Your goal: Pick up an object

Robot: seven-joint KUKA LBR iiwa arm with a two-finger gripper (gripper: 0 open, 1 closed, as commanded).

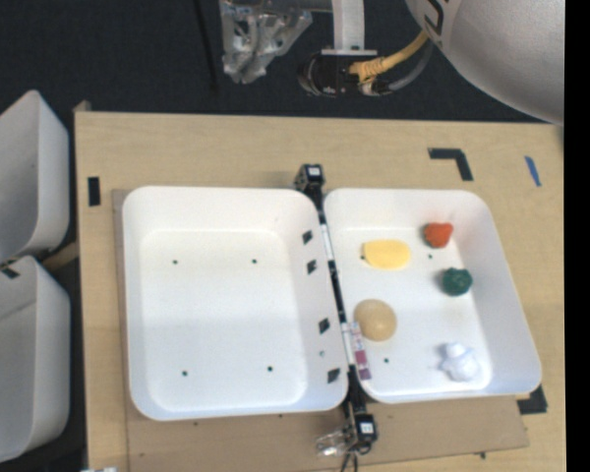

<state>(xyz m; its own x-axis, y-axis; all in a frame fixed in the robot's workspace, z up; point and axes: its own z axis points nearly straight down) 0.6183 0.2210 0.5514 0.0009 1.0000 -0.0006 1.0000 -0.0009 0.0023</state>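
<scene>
the arm's hand (261, 42) hangs at the top of the camera view, above the dark area beyond the far edge of the desk (226, 150), well apart from both bins and from every object. its clear, glinting fingers point downward, but whether they are spread or closed i cannot tell, and nothing shows between them. beside it to the right a white strap and a yellow cable (393, 62) loop under the wrist, and the large grey body of the arm (492, 28) fills the upper right corner. on the tan desk two shallow white bins sit side by side, their inner rims touching along a line of small black clips. the left bin (138, 264) shows its bare white floor with a few small dark dots. the right bin (506, 293) holds five things, all apart from one another: a yellow flattish piece (386, 254) near the middle top, a small red-orange object (438, 233) just to its right near the far wall, a dark green ball-like object (456, 281) below that, a tan rounded object (376, 320) close to the inner rim, and a white crumpled lump (458, 362) toward the near right corner. white containers (15, 264) stand off the desk at the left edge.
</scene>
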